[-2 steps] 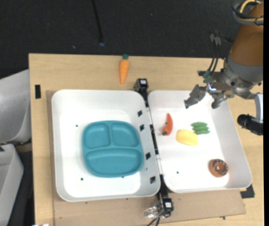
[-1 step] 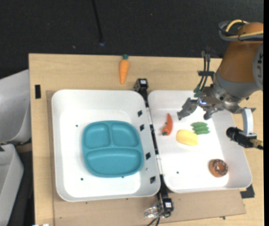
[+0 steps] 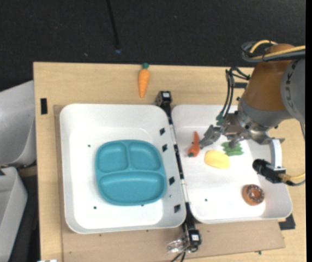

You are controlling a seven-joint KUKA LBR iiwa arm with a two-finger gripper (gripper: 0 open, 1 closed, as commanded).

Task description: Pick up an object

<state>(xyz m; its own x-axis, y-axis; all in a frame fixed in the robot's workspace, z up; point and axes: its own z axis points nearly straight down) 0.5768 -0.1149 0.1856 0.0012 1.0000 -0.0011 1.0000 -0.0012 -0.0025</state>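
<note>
I saw the likely target, a small red-orange toy pepper (image 3: 194, 144) with a narrow tapered shape, lying in the right white plastic bin (image 3: 199, 201) near its left wall. Its long axis ran roughly top to bottom in the view, tilted slightly, with the thin end toward the bottom left. Just beside it to the right lay a smooth yellow lemon-like toy (image 3: 217, 159), and a small green leafy piece (image 3: 234, 150) sat just above that, partly under the gripper. A round brown doughnut-like toy (image 3: 253, 194) sat well apart, in the bin's lower right corner.

The grey two-finger gripper (image 3: 217, 132) hung over the bin just right of the pepper; I couldn't tell how the jaws stood, and nothing showed between them.

The left white bin (image 3: 74, 212) held a teal compartment tray (image 3: 130, 172), three sections, glossy. An orange toy carrot (image 3: 143, 81) lay on the wooden bench (image 3: 90, 81) above the bins, green top pointing away.
</note>
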